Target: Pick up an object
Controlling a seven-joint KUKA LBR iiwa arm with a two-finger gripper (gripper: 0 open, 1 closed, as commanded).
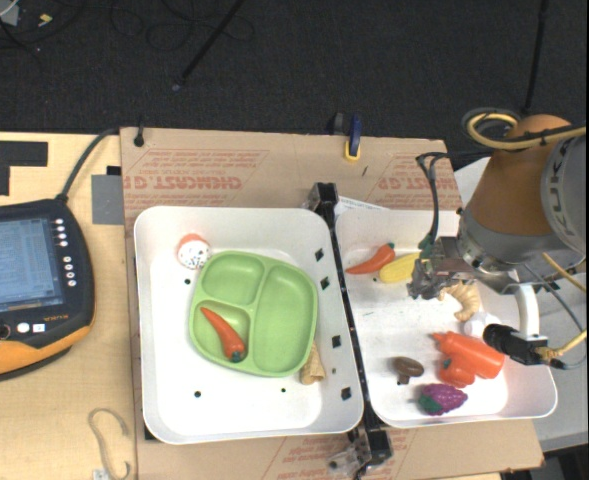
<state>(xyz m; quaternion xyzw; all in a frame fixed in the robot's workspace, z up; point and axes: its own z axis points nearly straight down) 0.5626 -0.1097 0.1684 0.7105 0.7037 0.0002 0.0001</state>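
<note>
**Gripper low in the right bin, beside the yellow piece**

The gripper (432, 278) sits at centre right of the frame, down inside the right bin (534, 403), its tip just beside a yellow toy (398, 268) that touches an orange pepper-like toy (373, 260). That placement suggests a grasp attempt on the yellow piece. Whether the jaws are open or closed cannot be told; nothing is visibly between them. The green divided plate (274, 318) in the left bin (164, 368) keeps a small carrot (222, 331) corralled.
</note>
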